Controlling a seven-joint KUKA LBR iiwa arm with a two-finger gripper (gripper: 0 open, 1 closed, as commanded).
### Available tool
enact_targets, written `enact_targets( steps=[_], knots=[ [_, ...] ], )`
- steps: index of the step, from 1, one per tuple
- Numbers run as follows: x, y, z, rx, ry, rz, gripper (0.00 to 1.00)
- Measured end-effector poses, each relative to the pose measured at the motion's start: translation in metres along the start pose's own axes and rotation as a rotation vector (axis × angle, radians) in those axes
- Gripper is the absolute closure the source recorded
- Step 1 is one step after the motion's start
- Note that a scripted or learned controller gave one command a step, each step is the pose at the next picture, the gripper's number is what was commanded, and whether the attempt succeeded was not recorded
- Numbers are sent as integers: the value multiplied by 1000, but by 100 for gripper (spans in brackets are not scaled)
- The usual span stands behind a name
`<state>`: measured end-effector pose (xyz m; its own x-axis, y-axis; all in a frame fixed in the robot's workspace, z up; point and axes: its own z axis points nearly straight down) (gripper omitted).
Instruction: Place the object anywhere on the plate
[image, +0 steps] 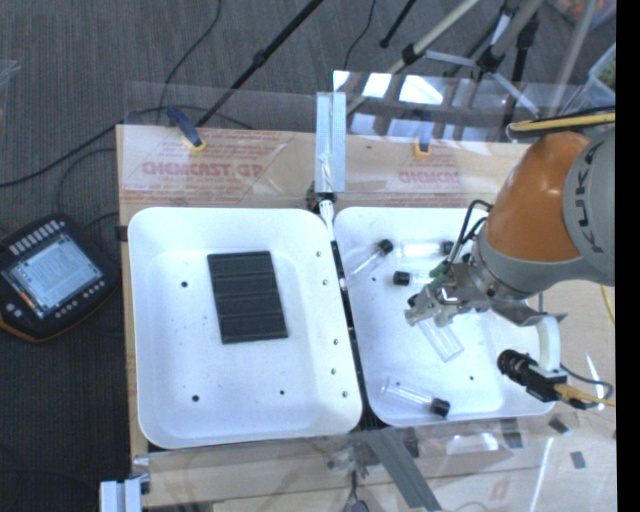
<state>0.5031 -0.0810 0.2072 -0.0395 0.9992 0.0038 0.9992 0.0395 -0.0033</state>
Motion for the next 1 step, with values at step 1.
enact_targets(
  steps=[1],
  knots=[
    [55,76,26,2,-4,36,100]
  ],
)
